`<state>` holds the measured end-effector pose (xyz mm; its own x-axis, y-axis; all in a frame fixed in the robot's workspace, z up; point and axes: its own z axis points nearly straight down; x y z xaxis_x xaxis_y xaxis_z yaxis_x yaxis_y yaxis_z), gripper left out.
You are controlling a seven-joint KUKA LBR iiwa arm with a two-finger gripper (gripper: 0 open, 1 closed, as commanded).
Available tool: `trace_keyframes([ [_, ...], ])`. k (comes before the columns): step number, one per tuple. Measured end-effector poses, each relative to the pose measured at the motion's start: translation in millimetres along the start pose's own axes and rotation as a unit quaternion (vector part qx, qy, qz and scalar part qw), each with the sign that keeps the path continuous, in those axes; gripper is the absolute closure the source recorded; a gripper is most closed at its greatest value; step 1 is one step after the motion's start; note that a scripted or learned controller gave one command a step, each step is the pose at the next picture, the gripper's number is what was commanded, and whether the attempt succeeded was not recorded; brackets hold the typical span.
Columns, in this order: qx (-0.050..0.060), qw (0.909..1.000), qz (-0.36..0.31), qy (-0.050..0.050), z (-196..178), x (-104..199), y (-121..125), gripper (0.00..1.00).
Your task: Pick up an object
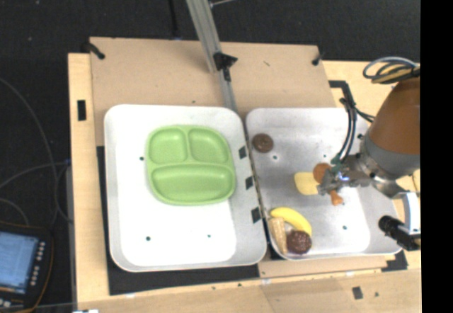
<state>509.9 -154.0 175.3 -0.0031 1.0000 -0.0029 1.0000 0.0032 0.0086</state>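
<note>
From my seat I see the arm (396, 127) reaching in from the right over the right bin (297, 124); its gripper (333, 184) is low over the middle of that bin, and at this size I cannot tell how it stands; an orange-brown piece (323, 172) sits at its tip and a small orange bit (336, 198) just below, and I cannot say whether either is part of the tool or a held thing.

Just beside the gripper on its left lies a pale yellow object (306, 183), touching or nearly touching the tip; it is a blunt lump with no clear long axis that I can read. Nearer the bin's front left corner lies a banana (291, 218); its long axis runs from upper left to lower right, with the lower right end towards a dark reddish round object (299, 241) that sits just below it; a tan piece (278, 234) lies against the banana's left side, running roughly towards the front rim. A small brown round object (262, 142) rests well apart from these, near the bin's back left corner.

In the left bin (127, 234) a green divided plate (190, 165) lies flat, with two small compartments at the back and one long compartment at the front; its long side runs left to right.
</note>
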Motion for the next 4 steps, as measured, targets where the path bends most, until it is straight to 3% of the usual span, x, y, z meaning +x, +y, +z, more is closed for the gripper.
trace_keyframes([
  [2,0.001,1.0000,0.000,0.000,-80,-1,1,1.00],
  [4,0.004,1.0000,-0.002,0.002,-76,100,12,1.00],
])
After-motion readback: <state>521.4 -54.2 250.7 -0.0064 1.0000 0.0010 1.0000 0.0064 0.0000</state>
